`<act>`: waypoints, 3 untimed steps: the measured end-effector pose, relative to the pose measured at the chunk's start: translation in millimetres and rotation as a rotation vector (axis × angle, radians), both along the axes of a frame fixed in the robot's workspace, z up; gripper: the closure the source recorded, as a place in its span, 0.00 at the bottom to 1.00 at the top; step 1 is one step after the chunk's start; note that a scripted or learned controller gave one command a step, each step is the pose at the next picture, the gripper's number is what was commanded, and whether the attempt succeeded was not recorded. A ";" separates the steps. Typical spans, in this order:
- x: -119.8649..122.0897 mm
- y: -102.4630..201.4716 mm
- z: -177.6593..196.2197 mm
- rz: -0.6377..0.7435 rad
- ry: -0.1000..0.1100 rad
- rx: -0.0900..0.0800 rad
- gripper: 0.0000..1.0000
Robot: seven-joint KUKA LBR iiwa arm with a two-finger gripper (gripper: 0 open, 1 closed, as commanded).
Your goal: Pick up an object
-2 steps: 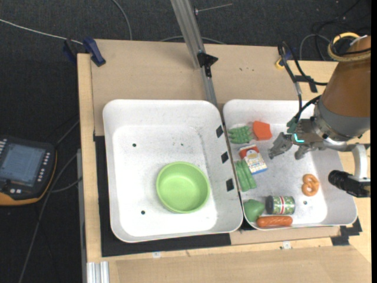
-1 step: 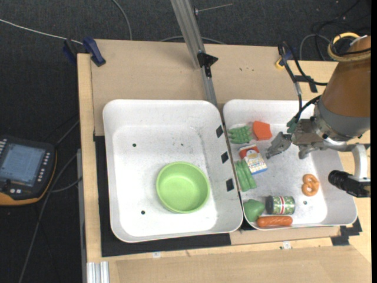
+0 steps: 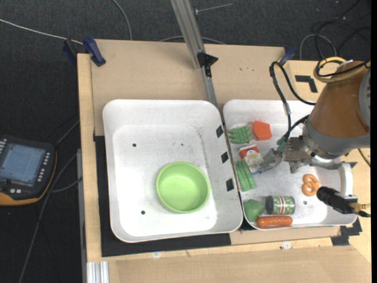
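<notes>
At the near rim of the right-hand white bin (image 3: 330,220) lay an orange carrot-shaped toy (image 3: 274,221), a small green-labelled can (image 3: 280,204) on its side and a rounded green toy (image 3: 254,209), packed close together; a grab there could have nudged one into another or caught the bin wall. Further in, a pretzel-shaped orange ring (image 3: 309,185) lay just beside the arm. The grey two-finger gripper (image 3: 272,158) reached low toward a small red-and-white carton (image 3: 251,156); how wide it stood could not be told. A long green ridged toy (image 3: 245,175) touched that carton and might have spoiled a clean grip. Beyond sat an orange block (image 3: 262,130) and a green leafy toy (image 3: 239,135). The left bin (image 3: 118,119) held a lime-green plastic bowl (image 3: 182,186).
</notes>
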State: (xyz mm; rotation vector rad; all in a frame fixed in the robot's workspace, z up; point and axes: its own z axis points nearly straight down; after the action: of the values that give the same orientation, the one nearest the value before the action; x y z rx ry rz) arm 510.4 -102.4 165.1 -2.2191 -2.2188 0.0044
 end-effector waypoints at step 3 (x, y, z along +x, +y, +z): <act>-5.4 -0.7 -57.6 0.001 -0.008 0.000 1.00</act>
State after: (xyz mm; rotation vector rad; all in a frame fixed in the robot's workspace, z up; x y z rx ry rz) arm 505.0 -103.2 107.5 -2.2221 -2.2247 -0.0044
